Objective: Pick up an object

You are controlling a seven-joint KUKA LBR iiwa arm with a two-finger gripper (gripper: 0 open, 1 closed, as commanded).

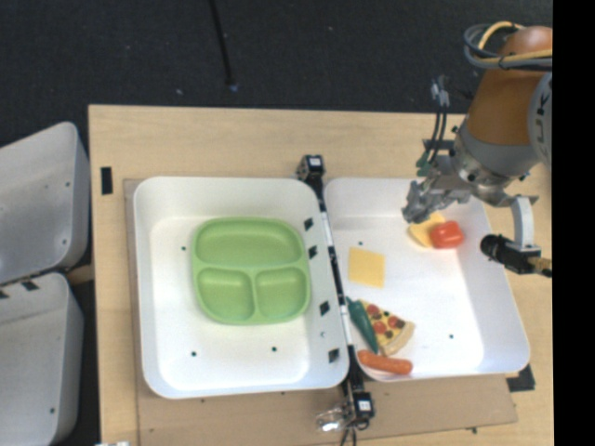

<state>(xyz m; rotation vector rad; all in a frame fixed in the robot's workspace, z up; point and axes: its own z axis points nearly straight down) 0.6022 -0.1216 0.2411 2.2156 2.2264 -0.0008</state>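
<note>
My gripper [423,207] hangs low over the far right part of the right bin [483,342]. Right next to it lie a red toy pepper [446,235] and a small yellow piece [421,235], partly under the gripper. A yellow cheese square [366,267] lies in the bin's left middle. A pizza slice [389,329], a green piece [361,324] and an orange sausage [385,365] lie near the front left corner. I see nothing between the fingers.
The left bin [158,360] holds a green sectioned plate [251,269]. A black divider with clips [327,277] runs between the bins. A black fitting [507,249] of the arm sticks out over the right bin's right edge.
</note>
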